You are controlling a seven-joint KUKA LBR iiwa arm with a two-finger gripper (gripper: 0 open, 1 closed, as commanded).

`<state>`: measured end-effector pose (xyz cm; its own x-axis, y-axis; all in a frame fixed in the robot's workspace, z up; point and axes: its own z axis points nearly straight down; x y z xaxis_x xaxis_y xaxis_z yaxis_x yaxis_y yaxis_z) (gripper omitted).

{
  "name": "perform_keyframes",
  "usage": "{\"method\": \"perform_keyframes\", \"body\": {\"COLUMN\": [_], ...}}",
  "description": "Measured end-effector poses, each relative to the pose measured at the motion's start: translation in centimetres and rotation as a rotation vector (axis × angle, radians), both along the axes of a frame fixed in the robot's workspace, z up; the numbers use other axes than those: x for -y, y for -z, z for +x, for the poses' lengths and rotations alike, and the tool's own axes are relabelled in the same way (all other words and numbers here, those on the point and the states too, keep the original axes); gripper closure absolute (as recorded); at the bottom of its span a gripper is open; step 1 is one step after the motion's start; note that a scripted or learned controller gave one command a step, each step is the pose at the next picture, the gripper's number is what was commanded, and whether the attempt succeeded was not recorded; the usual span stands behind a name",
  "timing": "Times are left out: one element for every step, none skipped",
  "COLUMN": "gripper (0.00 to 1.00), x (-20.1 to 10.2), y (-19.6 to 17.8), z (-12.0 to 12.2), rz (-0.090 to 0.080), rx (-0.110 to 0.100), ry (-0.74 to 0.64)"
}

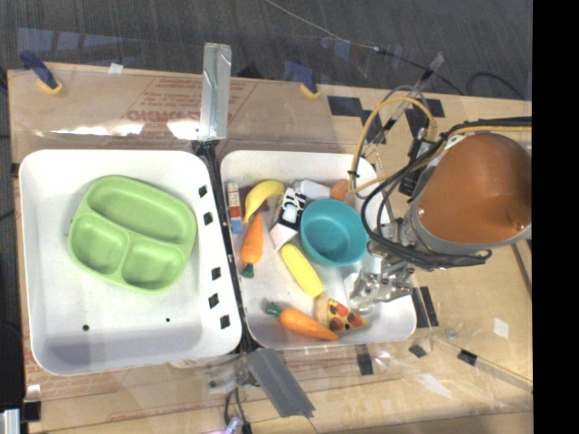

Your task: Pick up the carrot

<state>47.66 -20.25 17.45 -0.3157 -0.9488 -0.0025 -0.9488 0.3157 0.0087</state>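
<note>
Two toy carrots lie in the right bin [395,322]. One carrot [306,324], orange with a green top pointing left, rests along the bin's front wall. The other carrot [252,239] stands on end near the bin's left wall, green tip down. My gripper [373,293] hangs low over the front right part of the right bin, just right of a small multicoloured toy [339,314] and some way right of the front carrot. Nothing is visibly held. The arm's orange band [475,188] covers the bin's right side.
A blue bowl [333,231] sits mid-bin just above the gripper. A yellow oblong toy [301,269], a banana [261,195] and a black-and-white box [291,208] crowd the bin. The left bin [54,351] holds a green divided plate [133,233].
</note>
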Motion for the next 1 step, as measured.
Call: {"method": "perform_keyframes", "body": {"gripper": [1.00], "x": [-8.80], "y": [-4.60], "z": [0.20], "rz": [-0.002], "rx": [0.009], "ry": [-0.102]}}
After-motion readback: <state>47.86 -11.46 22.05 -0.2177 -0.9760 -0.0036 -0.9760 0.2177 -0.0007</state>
